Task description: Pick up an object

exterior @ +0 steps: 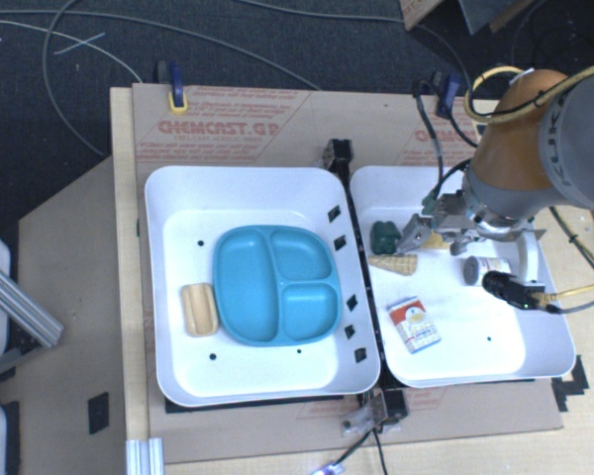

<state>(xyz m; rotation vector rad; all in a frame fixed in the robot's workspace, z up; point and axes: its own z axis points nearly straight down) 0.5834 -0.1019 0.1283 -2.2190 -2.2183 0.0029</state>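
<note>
My gripper (439, 237) hangs low over the upper middle of the right bin (535, 349), under the grey arm with its orange band (520, 127). Just left of it lies a dark green object (384, 236), and a tan cone-shaped piece (394, 263) rests a little below that. Something small and yellowish shows directly under the gripper, mostly hidden by it. A small red and white box (414, 325) lies nearer the front of the same bin, apart from the gripper.
The left bin (178, 201) holds a blue divided plate (275, 283) and a tan bread-like block (199, 308) at its left. A black clip divider (348, 255) runs between the bins. Cables (520, 295) trail off the arm at the right.
</note>
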